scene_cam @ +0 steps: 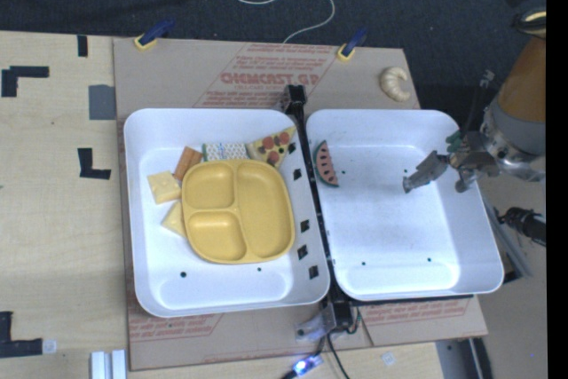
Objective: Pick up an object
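A watermelon-slice toy (326,163) lies at the left edge of the right bin (390,280). In the left bin (160,280) a yellow divided plate (238,210) sits over several small flat toys: pale crackers (164,187), an orange-brown piece (187,161) and a pizza-like slice (274,145). My gripper (441,174) hangs over the right side of the right bin, well to the right of the watermelon slice. Its two fingers are spread apart with nothing between them.
A beige lump (397,82) rests on the cardboard behind the right bin. Black clips (294,97) join the bins along the divider. A white cable (284,0) loops at the back. The arm's wrist (524,120) stands over the right bin's right rim.
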`<state>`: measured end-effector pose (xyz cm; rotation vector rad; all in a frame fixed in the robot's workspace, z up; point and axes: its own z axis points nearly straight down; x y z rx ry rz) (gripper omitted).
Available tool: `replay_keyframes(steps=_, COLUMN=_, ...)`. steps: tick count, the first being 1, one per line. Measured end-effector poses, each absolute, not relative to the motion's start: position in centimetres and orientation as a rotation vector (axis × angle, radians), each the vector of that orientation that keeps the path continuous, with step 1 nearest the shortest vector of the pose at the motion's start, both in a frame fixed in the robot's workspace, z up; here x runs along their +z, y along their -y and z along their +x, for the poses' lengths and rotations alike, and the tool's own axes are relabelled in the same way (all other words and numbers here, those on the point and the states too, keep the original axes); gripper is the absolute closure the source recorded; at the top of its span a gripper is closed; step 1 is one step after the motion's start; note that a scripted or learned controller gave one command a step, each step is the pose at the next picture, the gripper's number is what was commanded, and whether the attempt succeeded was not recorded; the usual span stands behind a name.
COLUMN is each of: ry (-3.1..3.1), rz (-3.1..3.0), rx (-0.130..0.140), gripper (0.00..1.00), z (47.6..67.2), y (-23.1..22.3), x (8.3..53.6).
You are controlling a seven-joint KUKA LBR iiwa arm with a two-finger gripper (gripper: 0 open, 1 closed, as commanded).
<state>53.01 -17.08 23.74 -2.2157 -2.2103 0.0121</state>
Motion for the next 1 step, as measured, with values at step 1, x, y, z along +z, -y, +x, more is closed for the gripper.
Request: replay_keyframes(steps=1, ry=2.222, rz=-2.219, rx=0.002, gripper=0.0, z=53.26, y=17.05, x=24.38)
